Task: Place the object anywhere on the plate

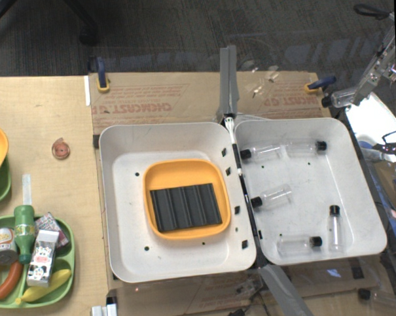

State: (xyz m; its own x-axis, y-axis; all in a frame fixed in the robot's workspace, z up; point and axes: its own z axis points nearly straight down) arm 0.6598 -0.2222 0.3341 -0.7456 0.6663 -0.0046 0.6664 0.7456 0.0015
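The orange plate (pixel 184 175) sits in the middle of the left bin (pixel 121 210), and a dark grey ridged block (pixel 187 207) lies flat on it, covering most of the plate's floor with its ridges running front to back. The block rests wholly inside the plate's rim, a little nearer the front edge than the back.

The right bin (pixel 356 180) holds five clear vials with black caps: one (pixel 262 151) near its back-left corner, another (pixel 305 147) just beside it towards the back right, a third (pixel 272 197) by the left wall, a fourth (pixel 335 228) lying front to back near the right wall, and a fifth (pixel 299 245) along the front wall.

The gripper (pixel 368 81) hangs at the far right, beyond the back-right corner of the right bin and well apart from the plate and the block; it is small and partly cut off there, so whether it is apart or together cannot be told, and nothing is seen in its grasp.

Both bins rest on a sheet of cardboard (pixel 163 100) pinned by blue clamps (pixel 101 78). On the wooden bench to the left stands a green tray (pixel 62 274) of toy food
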